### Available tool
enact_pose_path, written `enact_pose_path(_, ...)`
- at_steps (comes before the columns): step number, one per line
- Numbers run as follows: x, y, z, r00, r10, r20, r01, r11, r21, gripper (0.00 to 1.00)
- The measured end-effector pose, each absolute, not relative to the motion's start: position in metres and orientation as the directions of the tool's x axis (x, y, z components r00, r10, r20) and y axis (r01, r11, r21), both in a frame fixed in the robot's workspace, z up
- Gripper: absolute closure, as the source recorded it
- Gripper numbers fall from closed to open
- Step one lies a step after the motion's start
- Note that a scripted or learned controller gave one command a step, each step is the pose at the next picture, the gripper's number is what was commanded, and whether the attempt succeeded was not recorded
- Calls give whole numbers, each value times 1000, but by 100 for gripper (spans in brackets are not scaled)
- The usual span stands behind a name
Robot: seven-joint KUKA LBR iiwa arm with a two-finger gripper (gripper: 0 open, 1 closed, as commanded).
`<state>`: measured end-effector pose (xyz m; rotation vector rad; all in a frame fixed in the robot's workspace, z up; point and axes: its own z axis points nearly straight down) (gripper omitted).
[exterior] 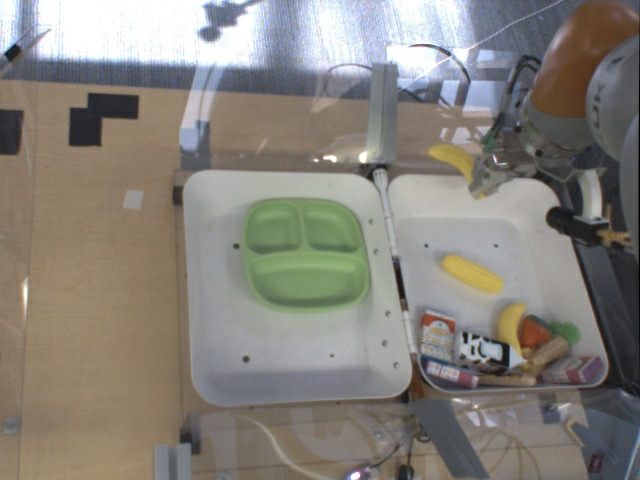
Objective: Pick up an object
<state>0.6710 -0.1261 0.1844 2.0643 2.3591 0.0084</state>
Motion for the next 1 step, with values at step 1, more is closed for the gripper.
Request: enact_pose_path(1,670,-109,203,-9,1000,-1,1000,9,7,100)
